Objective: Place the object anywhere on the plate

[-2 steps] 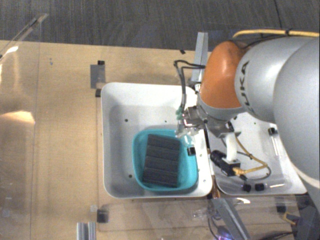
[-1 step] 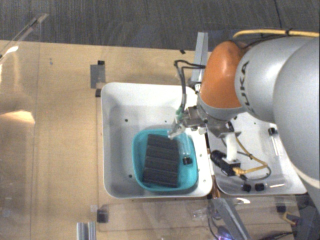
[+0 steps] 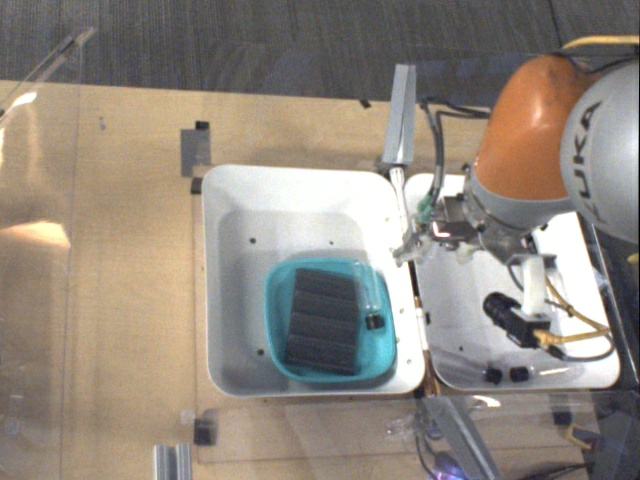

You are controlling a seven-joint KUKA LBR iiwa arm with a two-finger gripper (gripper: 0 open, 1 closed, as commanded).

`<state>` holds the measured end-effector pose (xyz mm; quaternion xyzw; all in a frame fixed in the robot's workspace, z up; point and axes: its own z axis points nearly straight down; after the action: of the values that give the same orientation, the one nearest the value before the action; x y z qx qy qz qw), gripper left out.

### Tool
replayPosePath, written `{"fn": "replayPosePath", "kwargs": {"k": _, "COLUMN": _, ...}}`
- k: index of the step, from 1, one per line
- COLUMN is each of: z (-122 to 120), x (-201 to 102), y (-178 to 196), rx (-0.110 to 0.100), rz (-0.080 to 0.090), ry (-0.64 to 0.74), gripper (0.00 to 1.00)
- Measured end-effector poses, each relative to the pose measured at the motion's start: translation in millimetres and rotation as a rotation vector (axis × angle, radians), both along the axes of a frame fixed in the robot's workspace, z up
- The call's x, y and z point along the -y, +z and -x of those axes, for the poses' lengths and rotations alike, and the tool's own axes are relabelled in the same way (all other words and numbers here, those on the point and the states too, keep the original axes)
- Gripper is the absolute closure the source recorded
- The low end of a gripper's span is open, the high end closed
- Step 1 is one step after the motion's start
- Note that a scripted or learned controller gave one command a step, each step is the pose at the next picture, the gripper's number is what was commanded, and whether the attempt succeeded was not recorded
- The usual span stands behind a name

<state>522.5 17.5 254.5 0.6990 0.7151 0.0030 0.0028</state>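
A teal square plate (image 3: pixel 380 353) lies in the left bin (image 3: pixel 230 298), toward its front. A black ribbed block (image 3: pixel 322 320) rests flat on the plate and covers most of its middle. A small clear piece with a black tip (image 3: pixel 373 308) lies at the plate's right edge. My gripper (image 3: pixel 412 246) hangs over the wall between the two bins, up and to the right of the plate and apart from the block. The orange and grey wrist hides most of it.
The right bin (image 3: pixel 450 338) sits under the arm, with two small black bits (image 3: pixel 503 374) near its front wall. A grey metal post (image 3: pixel 401 118) stands behind the bins.
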Motion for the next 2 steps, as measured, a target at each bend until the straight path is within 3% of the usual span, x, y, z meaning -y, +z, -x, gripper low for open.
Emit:
{"fn": "replayPosePath", "kwargs": {"k": 1, "z": -1.9, "x": -1.1, "y": 10.8, "rx": 0.006, "rz": 0.000, "ry": 0.006, "gripper": 1.00}}
{"fn": "replayPosePath", "kwargs": {"k": 2, "z": -1.7, "x": 70.1, "y": 108.0, "rx": 0.004, "rz": 0.002, "ry": -0.038, "gripper": 1.00}}
